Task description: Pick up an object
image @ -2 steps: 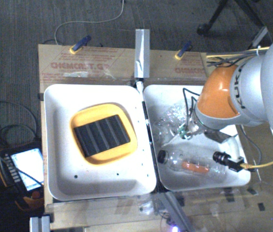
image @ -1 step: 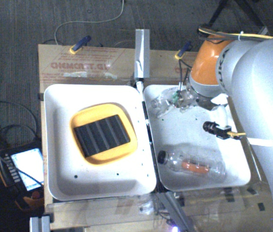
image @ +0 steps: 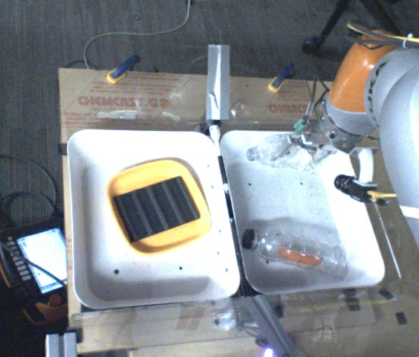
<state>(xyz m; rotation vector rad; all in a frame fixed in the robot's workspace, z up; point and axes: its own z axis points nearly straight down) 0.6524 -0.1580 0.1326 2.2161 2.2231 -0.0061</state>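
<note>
Gripper [image: 307, 136], fingers' state impossible to tell, hovers at the right bin's [image: 358, 274] far edge, touching a crumpled clear bottle [image: 273, 151] (a second bottle [image: 295, 248] lies nearer).

Grey arm [image: 410, 117]; orange band [image: 356, 76] nr wrist

1. Cardboard sheet [image: 143, 99] behind the bins carried faded red print, roughly "CHEMCAST GP", at its left.
2. More red lettering at its right was unreadable.
</note>
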